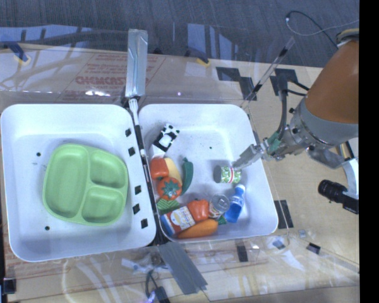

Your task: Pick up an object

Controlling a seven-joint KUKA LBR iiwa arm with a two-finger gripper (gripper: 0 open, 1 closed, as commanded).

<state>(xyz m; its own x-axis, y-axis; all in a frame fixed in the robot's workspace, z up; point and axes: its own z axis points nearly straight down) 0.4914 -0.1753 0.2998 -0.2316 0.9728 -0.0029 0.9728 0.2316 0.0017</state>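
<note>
- Grey carpet runs behind a pale wooden bench [316, 232]; two shallow white bins sit on it side by side, with taped transparent sheeting around them.
- Left bin [19, 232] holds a green divided plate [85, 185], lying flat near its middle; nothing else rests on it.
- Right bin [199, 122] holds the clutter: a black-and-white patterned piece [166, 137] near the upper left; an orange-and-yellow toy fruit [164, 172] with a green pepper-like piece [187, 172] beside it; a red-labelled bottle [183, 216] touching a carrot-like orange piece [199, 229] at the lower wall; a blue bottle [235, 204] just right of them; a small green-and-white can [227, 174] lying apart, near the right wall.
- Arm comes in from the right, its orange band high at the frame edge; the claw [247, 156] reaches down over the right bin, its tip just beside the small can's upper right.
- Whether the claw is apart or together I cannot tell; the tip is thin and blurred against the white wall; nothing is visibly gripped.
- Progress, as I judge it: approach is made, likely toward the small can; no object is lifted; every item lies on the bin floor.
- Left to do: close on one object and raise it clear.
</note>
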